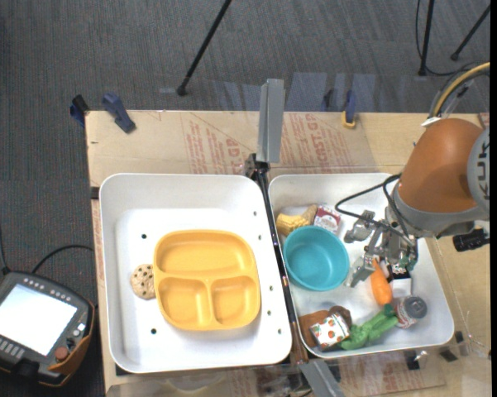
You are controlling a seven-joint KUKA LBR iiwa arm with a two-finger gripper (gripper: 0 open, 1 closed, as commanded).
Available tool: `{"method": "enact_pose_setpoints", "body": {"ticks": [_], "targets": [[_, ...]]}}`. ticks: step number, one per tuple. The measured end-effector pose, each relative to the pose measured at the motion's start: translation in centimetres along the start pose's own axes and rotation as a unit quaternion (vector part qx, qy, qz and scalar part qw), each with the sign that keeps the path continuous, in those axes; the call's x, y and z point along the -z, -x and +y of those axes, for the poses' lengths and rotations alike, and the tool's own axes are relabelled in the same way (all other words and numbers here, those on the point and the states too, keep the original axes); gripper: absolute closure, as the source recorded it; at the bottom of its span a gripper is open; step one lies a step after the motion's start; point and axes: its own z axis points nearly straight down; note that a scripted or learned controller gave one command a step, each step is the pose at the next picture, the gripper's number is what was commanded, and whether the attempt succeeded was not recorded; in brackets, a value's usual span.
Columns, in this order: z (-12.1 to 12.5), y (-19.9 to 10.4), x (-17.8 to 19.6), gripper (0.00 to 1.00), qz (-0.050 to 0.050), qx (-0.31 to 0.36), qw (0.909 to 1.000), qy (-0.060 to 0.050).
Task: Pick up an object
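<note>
Orange carrot (pixel 381 289) lies in the right bin (pixel 443 304), just right of the teal bowl (pixel 316 257) and directly beneath the tool (pixel 379 259); whether the tool is spread or closed cannot be told. Left bin (pixel 116 222) holds a yellow divided tray (pixel 207 279) with a cookie (pixel 143 281) beside it.

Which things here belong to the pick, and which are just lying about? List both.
Job: gripper; orange carrot just below it; right bin.

Lying about: blue bowl, green toy, yellow tray, cookie, left bin.
</note>
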Motion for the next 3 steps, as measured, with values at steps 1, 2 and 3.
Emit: {"method": "enact_pose_setpoints", "body": {"ticks": [1,2,3], "targets": [[-5.0,4.3,-3.4,0.00,0.001,0.073,0.9973,0.002],[-7.9,-5.3,-3.4,0.00,0.001,0.109,0.9940,0.003],[-6.1,0.6,-3.3,0.00,0.000,0.010,1.0000,0.001]]}}
